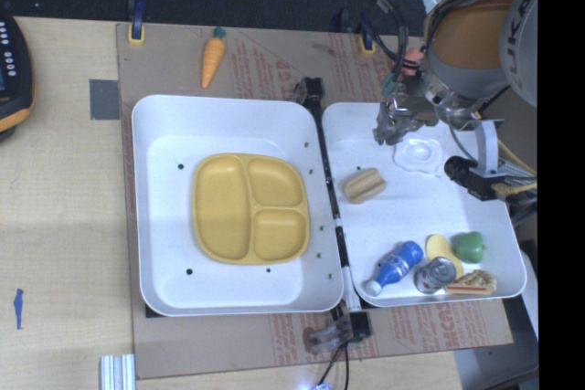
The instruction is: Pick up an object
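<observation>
Tool (391, 131) hangs over the right bin's (512, 224) far end, grip state unclear; bread roll (364, 185) lies just nearer and leftward, long axis crosswise.

We note both bins (155, 196) look like smooth white plastic, faintly glossy. The yellow divided tray (249, 206) reads matt plastic. The can (435, 274) top shines like metal. Bench (55, 224) shows pale wood grain.
</observation>
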### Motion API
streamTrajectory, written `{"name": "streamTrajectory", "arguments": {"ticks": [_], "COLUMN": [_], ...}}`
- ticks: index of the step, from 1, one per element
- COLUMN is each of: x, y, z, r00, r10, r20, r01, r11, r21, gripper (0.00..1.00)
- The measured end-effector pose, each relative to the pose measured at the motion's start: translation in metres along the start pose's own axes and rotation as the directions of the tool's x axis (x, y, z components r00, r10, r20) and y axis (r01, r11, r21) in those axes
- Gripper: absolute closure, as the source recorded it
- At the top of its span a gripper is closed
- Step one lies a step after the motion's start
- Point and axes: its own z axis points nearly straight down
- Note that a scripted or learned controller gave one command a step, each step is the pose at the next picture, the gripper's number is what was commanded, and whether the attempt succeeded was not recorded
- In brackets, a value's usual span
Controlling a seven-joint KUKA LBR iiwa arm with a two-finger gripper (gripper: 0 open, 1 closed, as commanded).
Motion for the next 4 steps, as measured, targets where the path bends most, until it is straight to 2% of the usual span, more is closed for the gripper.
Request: {"name": "streamTrajectory", "arguments": {"ticks": [1, 2, 3, 4], "x": [-0.039, -0.037, -0.047, -0.071], "y": [0.017, 0.017, 0.007, 0.059], "z": [0.05, 0.047, 0.147, 0.149], "r00": [1.0, 1.0, 1.0, 1.0], "r10": [0.009, 0.007, 0.008, 0.006], "r20": [0.003, 0.002, 0.002, 0.004], "r01": [-0.009, -0.007, -0.008, -0.005], "r11": [1.0, 1.0, 1.0, 1.0], "r21": [0.0, -0.002, 0.005, -0.008], "gripper": [1.0, 0.0, 0.0, 0.0]}}
